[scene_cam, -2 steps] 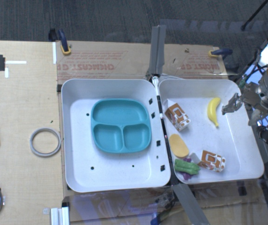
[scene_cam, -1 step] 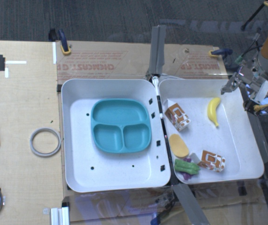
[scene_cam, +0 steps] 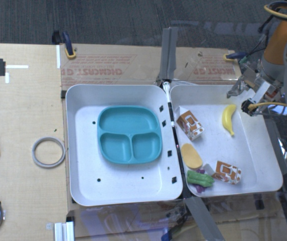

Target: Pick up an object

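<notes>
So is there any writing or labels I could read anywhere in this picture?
Red print on the cardboard sheet behind the bins: mirrored or upside down, too blurred to read.
Red print on the cardboard behind the right bin: also unreadable.
The two orange-and-white cartons: patterned, any wording too small to read.
Nothing else bears text.

I count two white bins [scene_cam: 76, 149]; one teal divided plate [scene_cam: 130, 134] in the left. In the right: two orange-and-white cartons [scene_cam: 190, 125], one banana [scene_cam: 228, 119], one yellow piece [scene_cam: 191, 156], one green toy [scene_cam: 199, 178].
</notes>
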Available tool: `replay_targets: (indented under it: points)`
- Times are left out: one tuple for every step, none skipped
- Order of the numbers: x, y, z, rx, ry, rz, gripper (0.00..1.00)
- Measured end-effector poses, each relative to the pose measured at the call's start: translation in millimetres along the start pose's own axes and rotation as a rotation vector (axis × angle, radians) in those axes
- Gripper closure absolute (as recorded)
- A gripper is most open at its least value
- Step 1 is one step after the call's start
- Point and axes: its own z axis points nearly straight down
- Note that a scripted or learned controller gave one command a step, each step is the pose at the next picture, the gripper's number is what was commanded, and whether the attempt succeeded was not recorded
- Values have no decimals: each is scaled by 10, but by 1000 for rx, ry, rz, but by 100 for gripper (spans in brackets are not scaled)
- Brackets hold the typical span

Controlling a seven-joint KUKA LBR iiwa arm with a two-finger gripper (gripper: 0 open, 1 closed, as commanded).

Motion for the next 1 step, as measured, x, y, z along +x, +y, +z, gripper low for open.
replay_targets:
  points:
    - [-243, 80, -668, -3, 0, -286, 0]
